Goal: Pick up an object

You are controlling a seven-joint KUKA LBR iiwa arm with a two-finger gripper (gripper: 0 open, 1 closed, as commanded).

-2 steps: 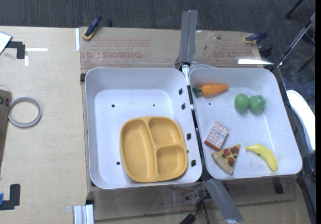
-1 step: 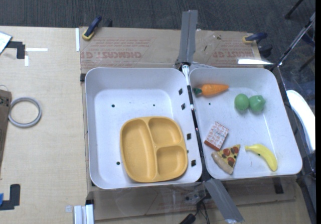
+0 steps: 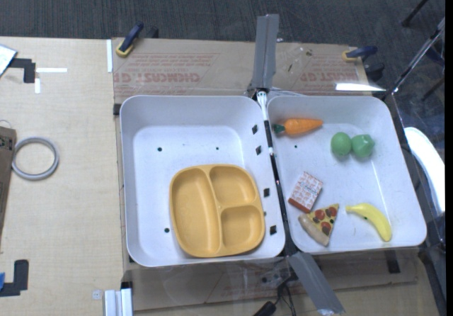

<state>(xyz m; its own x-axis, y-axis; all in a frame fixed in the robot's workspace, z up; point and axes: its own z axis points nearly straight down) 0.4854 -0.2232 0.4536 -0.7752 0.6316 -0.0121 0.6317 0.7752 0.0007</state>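
Note:
The right bin [image 3: 396, 166] holds several toy foods. An orange carrot [image 3: 299, 126] lies near its far left corner. Two green round pieces [image 3: 352, 145] sit side by side toward the back. A red-and-white cracker box [image 3: 306, 190] rests near the left wall, with a pizza slice [image 3: 320, 222] just in front of it. A yellow banana [image 3: 372, 219] lies near the front right. The left bin [image 3: 141, 166] holds a yellow divided plate [image 3: 216, 210].
A roll of tape [image 3: 32, 158] lies on the wooden bench at the far left. Cardboard [image 3: 184, 70] with blue clamps [image 3: 129, 39] sits behind the bins. A grey post [image 3: 265, 52] stands at the back between the bins.

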